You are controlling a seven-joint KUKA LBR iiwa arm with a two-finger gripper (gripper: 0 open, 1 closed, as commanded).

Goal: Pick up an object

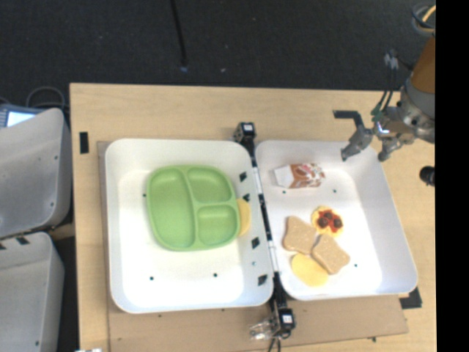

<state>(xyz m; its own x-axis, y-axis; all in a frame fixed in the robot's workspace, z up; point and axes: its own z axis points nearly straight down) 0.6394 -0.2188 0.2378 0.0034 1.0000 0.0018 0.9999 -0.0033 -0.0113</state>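
The bench (168,112) is light tan wood. Both bins, the left bin (132,270) and the right bin (377,218), are plain white. The divided plate (193,207) is light green, with a pale yellow item (244,216) at its right edge. The packet (299,174) is white with red-brown print. The two bread slices (315,245) are light brown. The round disc (308,270) is pale yellow. The small round piece (327,220) is yellow with red and dark spots. The gripper (370,147) is grey metal.
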